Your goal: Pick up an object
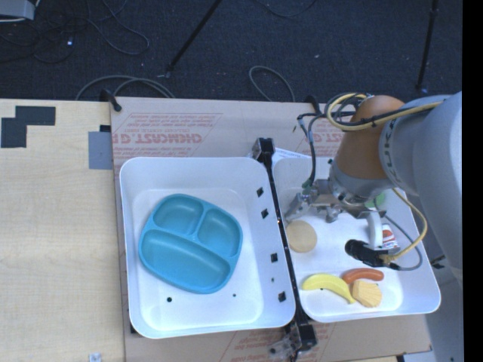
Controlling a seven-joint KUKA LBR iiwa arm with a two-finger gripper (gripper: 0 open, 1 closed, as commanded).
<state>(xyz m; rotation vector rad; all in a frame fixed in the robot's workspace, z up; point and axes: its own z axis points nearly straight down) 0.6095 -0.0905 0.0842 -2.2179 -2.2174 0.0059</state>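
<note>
A round beige piece (302, 237) lies in the right bin (424, 302), at its left side close to the wall shared with the other bin. The gripper (317, 208) hangs just on the far side of it, low over the bin; nothing can be seen gripped in it, and whether it is spread or pressed together cannot be told from this angle. Right of the gripper a small white item with a red mark (380, 234) stands or leans by the arm; its shape is not clear. Toward the near edge of the same bin lie a yellow banana (328, 285), an orange sausage-shaped piece (362, 275) and a yellow ridged piece (369, 296), the last two touching, the banana just left of them. The grey arm (426, 157) comes in from the right, its orange band (367, 145) above the wrist. The left bin (151, 178) holds a blue divided plate (190, 241), lying flat near its middle. Both bins rest on brown cardboard (173, 130), with pale wooden bench (53, 240) to the left
</note>
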